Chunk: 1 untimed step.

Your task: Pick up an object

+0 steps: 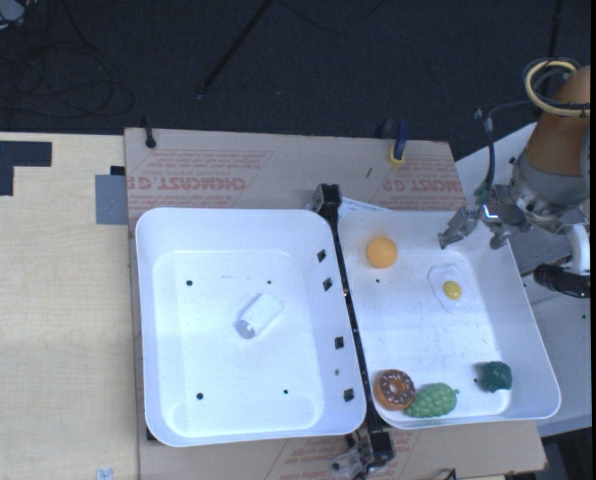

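Two shallow white bins sit side by side on a cardboard sheet (278,173), meeting along a dark clipped seam at mid-bench. The left bin (158,268) holds one thing, a small white cylinder (259,314) lying on its side near the middle, well apart from every wall with bare floor all round it. The right bin (533,368) holds five: one orange ball (382,252) near the far wall, one fried-egg toy (450,288) toward the right wall, and along the near edge one chocolate donut (393,389) touching one green grape bunch (433,400), with one dark green broccoli piece (495,375) set apart at the near right corner. The middle of that bin's floor lies bare. The gripper (475,223) hangs over the right bin's far right corner, near the egg, fingers spread apart and pinching nothing.
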{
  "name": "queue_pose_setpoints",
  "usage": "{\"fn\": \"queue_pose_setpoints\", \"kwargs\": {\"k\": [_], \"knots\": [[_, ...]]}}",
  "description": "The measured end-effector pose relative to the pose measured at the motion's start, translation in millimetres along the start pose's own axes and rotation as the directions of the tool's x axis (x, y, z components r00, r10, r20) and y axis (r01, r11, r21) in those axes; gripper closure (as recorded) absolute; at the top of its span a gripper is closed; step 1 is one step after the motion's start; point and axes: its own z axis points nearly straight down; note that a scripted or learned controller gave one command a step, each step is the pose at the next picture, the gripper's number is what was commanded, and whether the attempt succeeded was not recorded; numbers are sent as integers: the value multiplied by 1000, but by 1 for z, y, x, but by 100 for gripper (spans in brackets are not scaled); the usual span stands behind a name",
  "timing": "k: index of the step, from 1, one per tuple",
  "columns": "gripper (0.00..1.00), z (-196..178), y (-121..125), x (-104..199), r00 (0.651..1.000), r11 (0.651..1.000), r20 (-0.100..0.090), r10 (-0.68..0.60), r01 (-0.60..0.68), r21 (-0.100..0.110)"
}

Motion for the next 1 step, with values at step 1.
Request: {"fn": "queue_pose_setpoints", "kwargs": {"k": [1], "knots": [[0,81,-3,3,1000,1000,-3,-3,3,12]]}}
